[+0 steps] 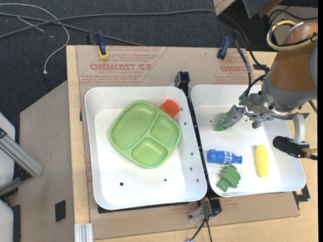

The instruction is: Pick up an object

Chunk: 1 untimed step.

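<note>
The right bin (282, 185) holds a blue bottle (224, 158) lying on its side, a green leafy toy (229, 178) below it and a yellow corn-like piece (261, 161) to the right. A small dark green object (220, 123) lies near the bin's upper left. My gripper (228, 120) reaches in from the right, low over the bin, and its tip is right at this dark green object, partly covering it. Whether the object is gripped is hidden from this angle.
The left bin (101, 175) holds a light green divided plate (145, 133) with a small orange object (170, 107) at its upper right edge. A black clip (181, 78) sits at the top of the ridge between the bins. Blue clamps hold the cardboard base at the back.
</note>
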{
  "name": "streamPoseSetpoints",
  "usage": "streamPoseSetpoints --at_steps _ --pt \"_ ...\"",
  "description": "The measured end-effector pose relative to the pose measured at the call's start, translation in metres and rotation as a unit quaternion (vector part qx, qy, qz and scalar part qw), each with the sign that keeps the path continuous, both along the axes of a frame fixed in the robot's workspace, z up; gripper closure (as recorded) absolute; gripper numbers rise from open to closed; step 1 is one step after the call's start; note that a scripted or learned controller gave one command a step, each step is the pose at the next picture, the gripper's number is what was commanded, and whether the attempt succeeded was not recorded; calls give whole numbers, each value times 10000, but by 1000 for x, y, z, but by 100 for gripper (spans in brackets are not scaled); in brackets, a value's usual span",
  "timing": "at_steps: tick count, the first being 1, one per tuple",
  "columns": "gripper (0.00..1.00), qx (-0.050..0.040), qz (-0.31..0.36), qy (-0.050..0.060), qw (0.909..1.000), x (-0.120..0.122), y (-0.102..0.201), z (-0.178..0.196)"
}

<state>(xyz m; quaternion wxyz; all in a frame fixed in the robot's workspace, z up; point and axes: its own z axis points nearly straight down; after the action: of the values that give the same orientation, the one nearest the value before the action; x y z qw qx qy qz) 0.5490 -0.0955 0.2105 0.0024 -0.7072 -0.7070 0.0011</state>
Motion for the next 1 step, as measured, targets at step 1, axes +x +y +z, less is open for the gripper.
streamPoseSetpoints --at_steps 1 --pt "0 2 -4 9 10000 4 -4 -45"
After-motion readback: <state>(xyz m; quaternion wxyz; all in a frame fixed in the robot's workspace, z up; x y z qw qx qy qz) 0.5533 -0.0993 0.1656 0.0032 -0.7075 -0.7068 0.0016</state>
